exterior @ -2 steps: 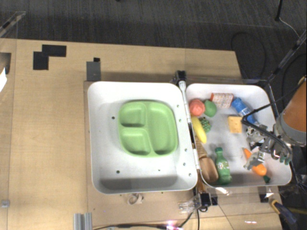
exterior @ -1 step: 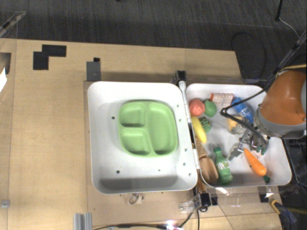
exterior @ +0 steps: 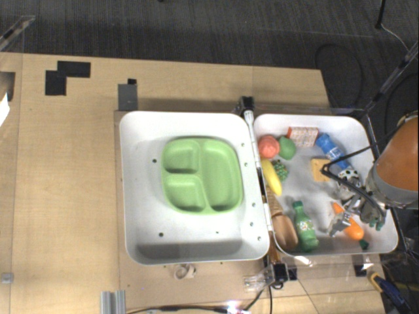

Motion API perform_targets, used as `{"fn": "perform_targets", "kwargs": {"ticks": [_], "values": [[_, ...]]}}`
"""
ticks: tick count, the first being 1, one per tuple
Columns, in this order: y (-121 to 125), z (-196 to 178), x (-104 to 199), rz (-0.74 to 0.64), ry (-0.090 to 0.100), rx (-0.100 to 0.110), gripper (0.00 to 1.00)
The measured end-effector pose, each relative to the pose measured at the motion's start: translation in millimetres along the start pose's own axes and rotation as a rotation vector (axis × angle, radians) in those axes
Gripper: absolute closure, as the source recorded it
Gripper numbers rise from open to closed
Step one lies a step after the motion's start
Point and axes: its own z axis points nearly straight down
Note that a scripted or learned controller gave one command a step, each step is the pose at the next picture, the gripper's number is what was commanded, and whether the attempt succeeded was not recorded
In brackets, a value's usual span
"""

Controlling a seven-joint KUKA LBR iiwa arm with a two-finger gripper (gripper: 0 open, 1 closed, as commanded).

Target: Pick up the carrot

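On the pale wooden surface (exterior: 65, 195) two shallow white plastic bins sit side by side. The left bin (exterior: 141, 241) carries a light green divided plastic plate (exterior: 200, 174) near its middle, with three compartments. The right bin (exterior: 298, 254) is crowded with toy items: at about 11 o'clock in it lie a pinkish-red round toy fruit (exterior: 268, 146) and, touching it, a small green round toy vegetable (exterior: 287, 148); a white and red flat packet (exterior: 302, 136) sits at 12 o'clock, with a blue plastic bottle (exterior: 329, 144) just beside it toward 1 o'clock. A yellow toy banana (exterior: 272, 177) lies along the bin's 9 o'clock wall, a brown rounded toy loaf (exterior: 285, 229) at 7 o'clock, and a green toy bottle with a white label (exterior: 304, 226) just beside the loaf. The small orange toy carrot (exterior: 353, 230) lies at about 4 to 5 o'clock in the right bin, near the rim. The grey arm with its orange band (exterior: 396, 162) reaches in from 3 o'clock, and the metallic end effector (exterior: 346, 217) is low over the bin's 4 o'clock area, right beside the carrot and seemingly touching it. Whether the end effector is released or clenched cannot be told, as its tip is lost among cables and clutter.
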Motion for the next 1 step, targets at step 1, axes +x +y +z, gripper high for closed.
{"fn": "perform_targets", "kwargs": {"ticks": [1], "values": [[37.0,0.0,0.1,0.229,-0.001,0.000,0.00]]}}
